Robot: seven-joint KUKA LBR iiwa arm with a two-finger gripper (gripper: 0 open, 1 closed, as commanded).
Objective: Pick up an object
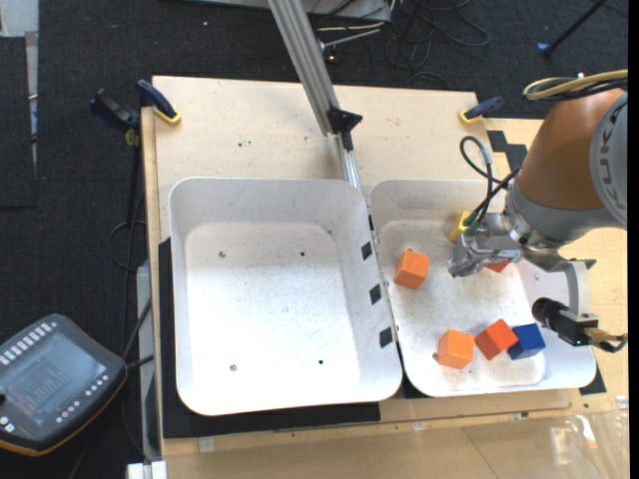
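The right bin [419, 382] holds several blocks. One orange cube [410, 268] lies near its left wall. Toward the front sit another orange cube [455, 348], a red-orange cube [493, 338] and a blue cube [526, 340], close together. My gripper [469, 257] hangs low over the bin's back right area, under the grey and orange wrist [569, 168]. A red piece [496, 263] shows just beside the gripper and a yellow piece [460, 226] sits behind it; both are partly hidden by the arm.
The left bin [200, 198] is beside the right one, sharing a middle wall. A slanted metal rail [305, 48] runs from the top down to the bins' junction. A teach pendant [50, 382] lies at bottom left. Clamps [160, 103] hold the board's corners.
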